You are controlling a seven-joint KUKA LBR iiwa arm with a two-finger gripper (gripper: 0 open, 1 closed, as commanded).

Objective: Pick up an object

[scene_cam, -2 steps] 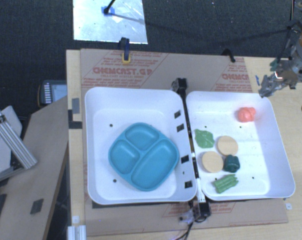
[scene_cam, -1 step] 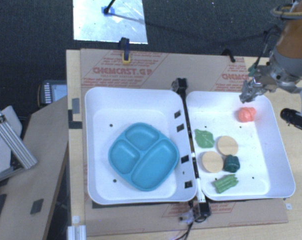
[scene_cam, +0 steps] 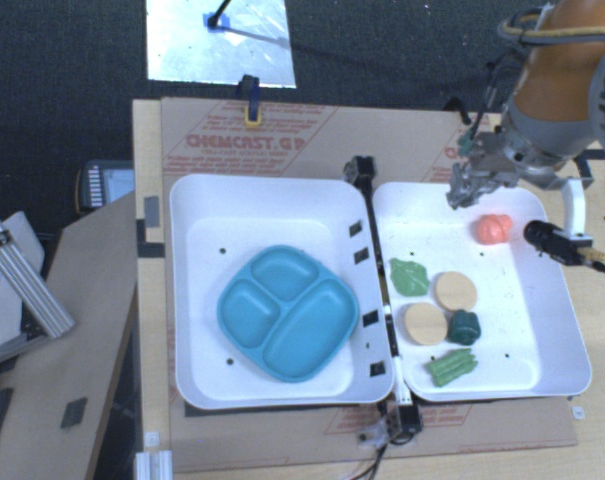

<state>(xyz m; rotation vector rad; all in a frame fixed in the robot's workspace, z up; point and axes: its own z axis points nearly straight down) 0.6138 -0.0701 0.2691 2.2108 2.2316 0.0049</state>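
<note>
Now the arm (scene_cam: 567, 63) reaches down from the right – its gripper (scene_cam: 466, 190) hangs over the right bin (scene_cam: 557, 363) far edge, if open or closed I cannot tell. A pink, roundish object (scene_cam: 493, 229) lies near the far right corner, beside it.

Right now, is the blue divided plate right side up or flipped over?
Right side up: the blue divided plate shows its three hollow compartments facing the camera, lying flat in the left bin.

Cardboard sheet (scene_cam: 282, 133) under the bins — "CHEMCAST GP".

The grey arm (scene_cam: 567, 78) reaches in from the right, its hand (scene_cam: 464, 190) pointing downward.
</note>
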